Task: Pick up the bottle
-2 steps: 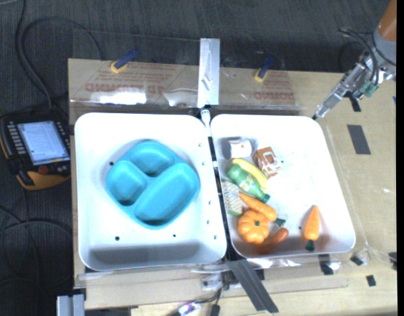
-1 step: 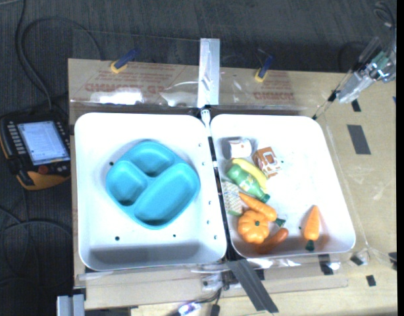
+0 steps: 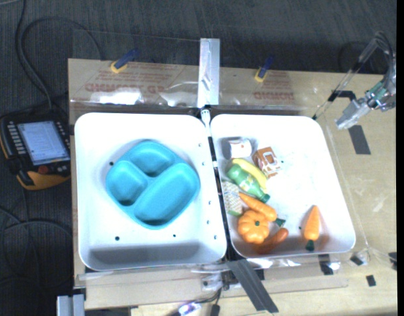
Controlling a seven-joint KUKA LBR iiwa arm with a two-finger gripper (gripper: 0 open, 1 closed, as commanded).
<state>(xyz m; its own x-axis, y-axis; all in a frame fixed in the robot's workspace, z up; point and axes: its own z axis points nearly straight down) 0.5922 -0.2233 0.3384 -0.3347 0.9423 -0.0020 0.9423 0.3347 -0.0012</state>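
The bottle (image 3: 247, 182), green with a pale label, lies on its side in the right bin (image 3: 320, 176), toward that bin's left wall, a little right of frame centre. A banana (image 3: 249, 170) lies touching along its upper edge. Below it a carrot (image 3: 258, 207) and a small pumpkin (image 3: 254, 228) crowd in close. A small brown carton (image 3: 266, 161) sits just to its upper right, and a white cube (image 3: 240, 148) above. A second carrot (image 3: 311, 226) stands apart at lower right. The left bin (image 3: 97, 242) holds a blue divided tray (image 3: 152, 183).

The gripper (image 3: 376, 99) sits at the far right edge of the frame, above and outside the right bin, well away from the bottle. It is too small and blurred there, so whether it is open or holding anything cannot be told.

Step in hand, as I judge it: the approach. To do it well, come down over the bottle's middle, close across its narrow width, and turn the wrist so the banana and carrot stay clear. The bottle is likely smooth and round, so an off-centre grip may roll it or catch the banana instead.
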